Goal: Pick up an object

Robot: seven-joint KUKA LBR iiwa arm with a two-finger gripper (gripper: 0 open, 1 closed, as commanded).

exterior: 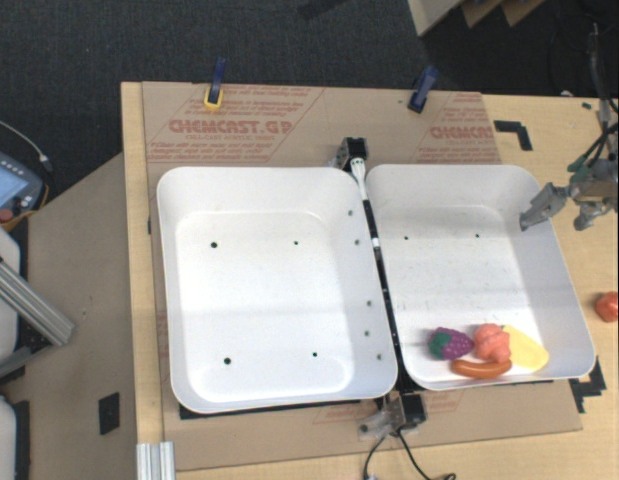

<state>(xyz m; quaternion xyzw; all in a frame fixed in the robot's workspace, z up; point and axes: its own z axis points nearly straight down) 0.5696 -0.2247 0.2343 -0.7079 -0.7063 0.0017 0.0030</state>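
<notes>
Several toy foods lie bunched in the near right corner of the right bin (459, 268): a purple bunch of grapes (451, 343), a reddish-orange lumpy piece (492, 341), a flat yellow piece (529, 352) and an orange sausage shape (481, 368). My gripper (563, 213) hangs over the far right rim of that bin, well away from the toys. Its two fingers stand apart and open, with nothing between them.
The left bin (189, 298) sits beside the right one, a black divider strip (374, 258) between them. A small orange object (607, 307) lies on the bench outside the right bin. Two clamps (215, 86) hold the cardboard at the back.
</notes>
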